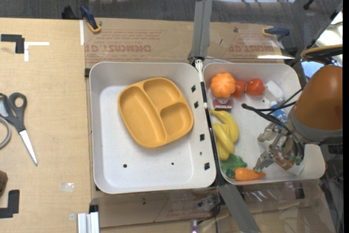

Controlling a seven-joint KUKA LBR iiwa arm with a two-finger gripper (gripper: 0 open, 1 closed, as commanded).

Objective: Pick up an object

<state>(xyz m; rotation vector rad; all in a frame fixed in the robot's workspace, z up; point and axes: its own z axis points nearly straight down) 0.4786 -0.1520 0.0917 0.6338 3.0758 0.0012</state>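
Just left of the gripper [271,154], low in the right bin [289,73], lies a carrot [248,174]; finger gap unclear, can't tell. Risk: tips skid off carrot's round side, or snag green veg [233,163] touching it.

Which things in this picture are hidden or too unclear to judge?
- Gripper, camera view: cables and metal parts blur together.
- Green toy: partly under the bananas and the carrot.
- Right bin: its right side is behind the arm.
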